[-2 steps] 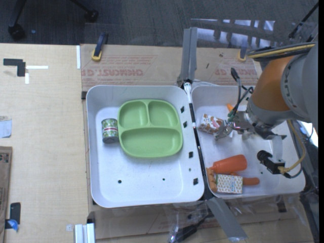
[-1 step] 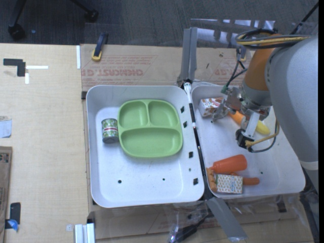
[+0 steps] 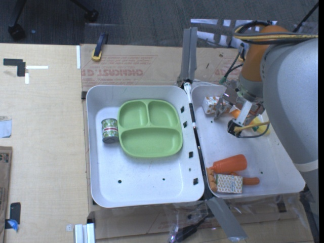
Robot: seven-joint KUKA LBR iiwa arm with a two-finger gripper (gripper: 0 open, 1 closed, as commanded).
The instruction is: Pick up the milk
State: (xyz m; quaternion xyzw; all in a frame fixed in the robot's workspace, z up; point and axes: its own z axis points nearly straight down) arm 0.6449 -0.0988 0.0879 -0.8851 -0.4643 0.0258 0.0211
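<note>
The milk point(image 3: 209, 104) is a small white carton with printed sides, lying in the far left corner of the right bin point(image 3: 271, 158). My gripper point(image 3: 221, 108) hangs low over that bin, reaching in from the right. Its tip sits right beside the carton's right side. Whether it touches the carton I cannot tell. The grey arm with its orange band covers the bin's far right part.
In the right bin's near part lie an orange carrot point(image 3: 230, 163), a speckled tan packet point(image 3: 229, 183) and small orange bits point(image 3: 210, 178). The left bin point(image 3: 101, 181) holds a green divided plate point(image 3: 150, 128) and a small tin can point(image 3: 109, 130).
</note>
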